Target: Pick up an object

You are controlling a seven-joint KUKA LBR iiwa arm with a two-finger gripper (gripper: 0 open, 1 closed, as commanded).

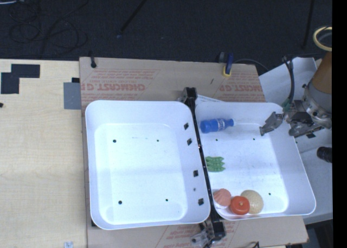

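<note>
The pincer (286, 124) hangs over the far right part of the right white plastic bin (295, 179), close to the bin's right wall. Its two dark fingers look spread wide apart, and nothing sits between them. The nearest thing to grab is the small blue plastic bottle with a white cap (216, 125). It lies on its side near the far left corner of the right bin, just beside the wall that divides the two bins. From the pincer, the bottle lies straight toward the left, across the bare white floor of the bin, and the two are well apart. The bottle's long side runs left to right, along the far wall of the bin, with the white cap pointing right, toward the pincer. So I think the fingers should close across its thin sides, front and back. A small green bumpy toy (214, 164) lies near the middle of the left wall. A pink round piece (222, 197), a red round toy (239, 205) and a tan round toy (253, 200) sit bunched, touching, at the near wall. The left white plastic bin (97, 127) is further from the pincer.
</note>
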